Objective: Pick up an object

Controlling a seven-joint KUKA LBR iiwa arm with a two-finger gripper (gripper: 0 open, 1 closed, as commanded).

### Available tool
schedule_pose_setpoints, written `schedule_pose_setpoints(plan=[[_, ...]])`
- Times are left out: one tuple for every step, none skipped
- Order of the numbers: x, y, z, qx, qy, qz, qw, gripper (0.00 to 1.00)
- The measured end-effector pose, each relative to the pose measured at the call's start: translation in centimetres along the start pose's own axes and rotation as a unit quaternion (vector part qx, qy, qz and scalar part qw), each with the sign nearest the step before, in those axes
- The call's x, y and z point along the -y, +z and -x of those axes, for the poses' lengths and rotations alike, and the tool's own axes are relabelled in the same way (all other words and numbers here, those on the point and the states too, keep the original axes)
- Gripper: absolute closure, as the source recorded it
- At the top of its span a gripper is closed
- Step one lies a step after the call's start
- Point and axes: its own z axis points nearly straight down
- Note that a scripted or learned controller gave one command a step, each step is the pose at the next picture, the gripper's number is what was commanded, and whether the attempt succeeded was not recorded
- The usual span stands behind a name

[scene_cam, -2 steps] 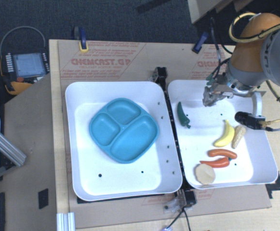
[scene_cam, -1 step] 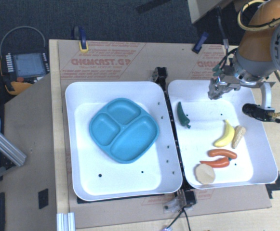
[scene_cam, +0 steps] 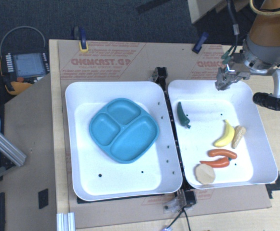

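Observation:
The right bin [scene_cam: 255, 177] holds several toy foods: a green pepper [scene_cam: 182, 115] near its left wall, a yellow banana [scene_cam: 224, 134], a tan piece [scene_cam: 238, 136] beside the banana, a red sausage [scene_cam: 222, 153] above an orange-red one [scene_cam: 214, 162], and a round beige disc [scene_cam: 205, 173] at the front. My gripper [scene_cam: 223, 83] hangs over the bin's far edge, well behind the banana, with nothing seen in it.
The left bin [scene_cam: 82, 177] carries a blue divided plate [scene_cam: 124, 129]. A black clamp [scene_cam: 160, 74] sits between the bins at the back. The arm's grey body and orange band [scene_cam: 270, 32] stand at the upper right.

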Motion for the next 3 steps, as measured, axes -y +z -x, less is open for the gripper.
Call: schedule_pose_setpoints(plan=[[0.2,-0.1,-4.5,-0.002,-0.001,-0.004,1.0,1.0],[-0.7,0.5,-9.0,-0.001,-0.002,-0.003,1.0,1.0],[-1.2,1.4,-13.6,-0.001,-0.001,-0.004,1.0,1.0]])
